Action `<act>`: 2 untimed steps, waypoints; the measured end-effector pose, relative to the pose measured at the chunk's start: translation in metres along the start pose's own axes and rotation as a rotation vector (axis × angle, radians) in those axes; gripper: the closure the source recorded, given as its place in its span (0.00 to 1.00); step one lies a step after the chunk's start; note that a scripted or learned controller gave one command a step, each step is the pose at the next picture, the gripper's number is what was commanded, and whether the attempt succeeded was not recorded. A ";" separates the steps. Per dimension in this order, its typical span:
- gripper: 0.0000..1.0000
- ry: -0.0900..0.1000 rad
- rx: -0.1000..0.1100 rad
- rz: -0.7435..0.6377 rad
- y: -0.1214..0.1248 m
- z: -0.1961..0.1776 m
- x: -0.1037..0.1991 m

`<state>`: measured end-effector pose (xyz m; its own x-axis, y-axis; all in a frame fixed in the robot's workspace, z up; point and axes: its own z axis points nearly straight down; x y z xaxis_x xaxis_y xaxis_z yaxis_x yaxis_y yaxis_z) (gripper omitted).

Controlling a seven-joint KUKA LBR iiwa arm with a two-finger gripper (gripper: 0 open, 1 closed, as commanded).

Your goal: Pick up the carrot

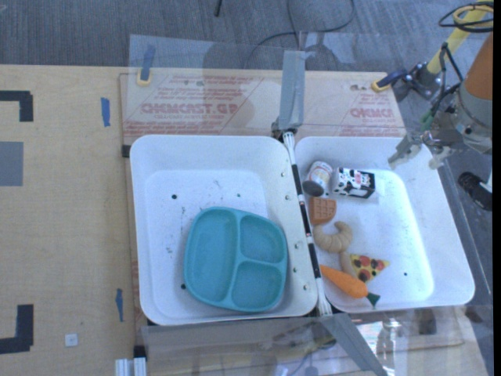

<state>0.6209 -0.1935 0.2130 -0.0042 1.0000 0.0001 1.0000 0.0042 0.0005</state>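
Note:
The carrot [344,282], orange with a green tip, lies in the front left corner of the right bin [438,241], close to the divider. My gripper [417,152] hangs over the far right rim of that bin, well away from the carrot and up-right of it. Its fingers [399,155] stand open with nothing between them.
Beside the carrot lie a toy pizza slice [368,266], a croissant [335,237] and a waffle piece [322,209]. A can [318,176] and a black-and-white carton [354,182] sit at the far left of the right bin. A teal divided plate [236,258] lies in the left bin [156,210].

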 end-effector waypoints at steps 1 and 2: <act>0.00 0.000 0.001 0.065 -0.067 0.057 0.046; 0.00 -0.002 -0.012 -0.286 -0.128 0.124 0.087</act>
<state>0.4929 -0.1070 0.0890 -0.2865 0.9581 -0.0039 0.9580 0.2865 0.0123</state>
